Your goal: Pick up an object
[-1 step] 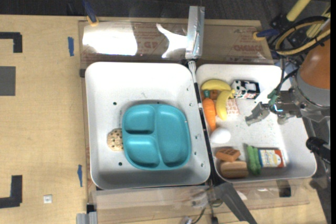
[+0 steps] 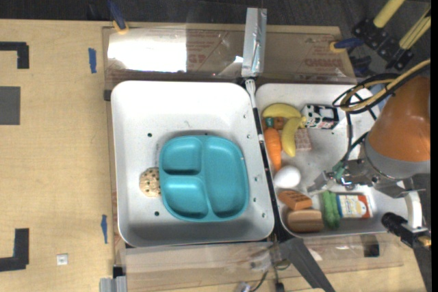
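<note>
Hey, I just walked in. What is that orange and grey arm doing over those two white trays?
A robot arm reaches in over the right bin, which is full of toy food: a banana, a carrot, a white egg and a green-capped bottle. Its gripper hangs just above the bottle, beside the egg, with nothing visibly held. The left bin holds a teal divided plate and a cookie.

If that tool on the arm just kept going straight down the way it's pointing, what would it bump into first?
Most likely the bottle with the green cap, or bare bin floor just beside it. The tool hangs over the right bin close above that bottle, but a single slanted view leaves depth uncertain.
</note>
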### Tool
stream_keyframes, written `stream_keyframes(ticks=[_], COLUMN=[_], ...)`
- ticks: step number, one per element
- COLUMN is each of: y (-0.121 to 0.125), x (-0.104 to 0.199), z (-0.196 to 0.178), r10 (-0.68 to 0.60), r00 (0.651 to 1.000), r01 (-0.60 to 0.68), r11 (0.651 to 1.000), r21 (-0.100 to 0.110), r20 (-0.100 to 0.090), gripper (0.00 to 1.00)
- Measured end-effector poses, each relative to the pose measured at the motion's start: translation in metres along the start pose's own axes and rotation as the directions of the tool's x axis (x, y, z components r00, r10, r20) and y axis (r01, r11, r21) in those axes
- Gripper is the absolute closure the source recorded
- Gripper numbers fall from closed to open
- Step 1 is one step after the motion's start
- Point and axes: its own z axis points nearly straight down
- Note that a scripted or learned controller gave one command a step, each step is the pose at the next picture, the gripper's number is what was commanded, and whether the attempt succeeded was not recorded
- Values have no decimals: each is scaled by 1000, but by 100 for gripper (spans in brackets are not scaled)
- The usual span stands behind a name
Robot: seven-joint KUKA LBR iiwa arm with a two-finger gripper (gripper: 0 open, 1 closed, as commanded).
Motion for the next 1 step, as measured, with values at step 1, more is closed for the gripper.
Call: stream_keyframes(ticks=[1], y=[64], x=[-10], z=[27], r10=[-83], r00=[997], r01=[83], r11=[996], r21=[-15], r20=[5], gripper=[0])
